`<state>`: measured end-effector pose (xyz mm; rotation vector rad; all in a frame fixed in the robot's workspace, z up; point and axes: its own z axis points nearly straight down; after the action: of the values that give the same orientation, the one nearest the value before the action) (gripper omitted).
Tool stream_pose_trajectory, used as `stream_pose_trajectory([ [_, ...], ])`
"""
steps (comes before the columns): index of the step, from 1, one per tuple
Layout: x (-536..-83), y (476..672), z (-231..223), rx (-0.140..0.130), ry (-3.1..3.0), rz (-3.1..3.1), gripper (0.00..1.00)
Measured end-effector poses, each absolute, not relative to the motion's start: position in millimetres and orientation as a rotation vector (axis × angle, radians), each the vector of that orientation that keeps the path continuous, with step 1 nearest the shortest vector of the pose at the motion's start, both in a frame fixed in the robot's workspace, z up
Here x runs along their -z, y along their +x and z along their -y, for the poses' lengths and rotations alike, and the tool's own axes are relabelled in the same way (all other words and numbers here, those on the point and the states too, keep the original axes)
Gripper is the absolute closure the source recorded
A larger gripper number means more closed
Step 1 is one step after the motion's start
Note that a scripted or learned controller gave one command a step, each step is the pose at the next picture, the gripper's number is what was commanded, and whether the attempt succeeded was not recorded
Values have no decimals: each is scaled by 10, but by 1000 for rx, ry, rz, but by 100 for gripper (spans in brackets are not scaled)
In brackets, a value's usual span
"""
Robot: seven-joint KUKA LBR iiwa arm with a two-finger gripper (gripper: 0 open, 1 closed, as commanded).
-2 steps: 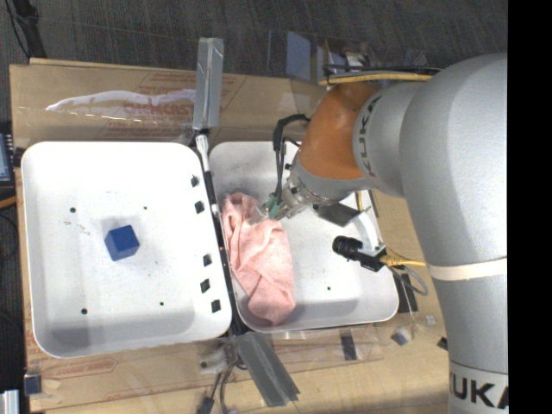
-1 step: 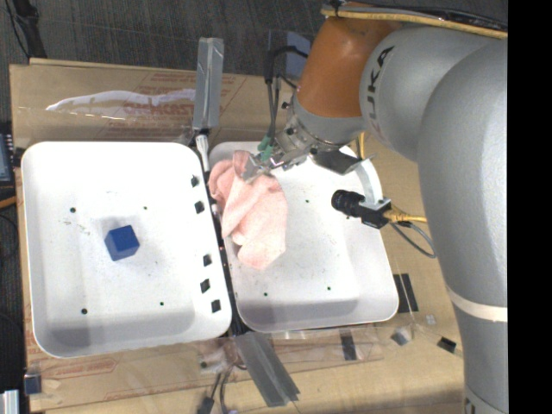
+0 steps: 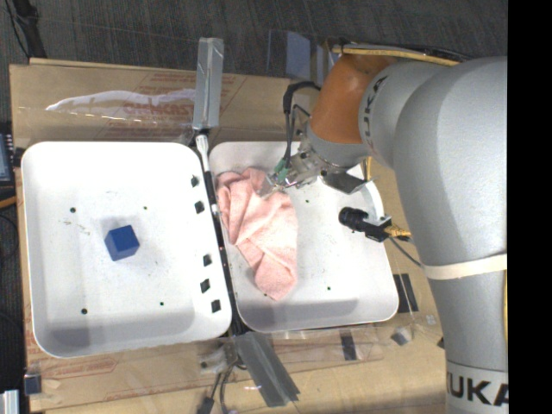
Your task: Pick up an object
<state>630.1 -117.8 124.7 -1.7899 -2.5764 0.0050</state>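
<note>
Item on my screen: one pink cloth point(image 3: 260, 229), soft and crumpled, folded in loose ridges, lying along the left side of the right bin point(image 3: 366, 304), its upper corner at the claw point(image 3: 285, 176), whose grip I cannot tell.

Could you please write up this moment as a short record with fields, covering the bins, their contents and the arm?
left bin: holds a blue cube, left of centre
right bin: holds a pink cloth, crumpled along its left side
arm: reaches in from the right, over the right bin
gripper: at the cloth's upper right edge; grip cannot be judged
orange band: above the wrist
</note>
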Motion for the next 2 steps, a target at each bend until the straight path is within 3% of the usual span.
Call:
stream_pose_trajectory([
  [1,-1255,6568,1194,-2,-1877,2518,100],
  [2,-1257,6570,1190,-1,-1876,2519,0],
])
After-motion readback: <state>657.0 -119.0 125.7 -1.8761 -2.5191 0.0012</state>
